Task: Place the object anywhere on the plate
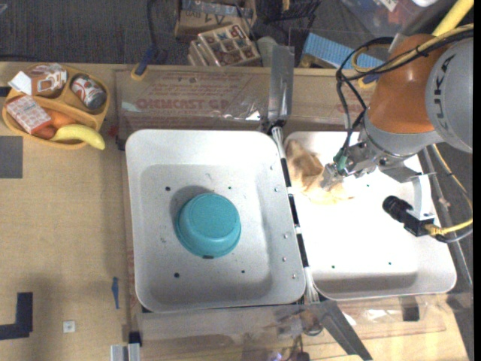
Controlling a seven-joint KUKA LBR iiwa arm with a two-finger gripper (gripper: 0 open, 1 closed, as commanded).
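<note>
Teal is the colour of the plate (209, 224), which looks more like an upturned bowl and sits near the middle of the left bin (150, 164), probably so that a drop from almost any side can land on it; nothing else lies in this bin. At the far left edge of the bench, outside both bins, a yellow tray (22, 126) holds a banana (79, 134) and some small packets, and it seems to play no part in the task. The right bin (391, 277) holds the object (304, 164), a pale tan, bread-like piece lying in the upper left corner close to the wall between the bins. The gripper (334, 173) hangs just beside this piece, on its right, low over the bin floor, I think in order to pick it. Whether the claw is released or clenched I cannot tell, because the picture is too blurred there.
</note>
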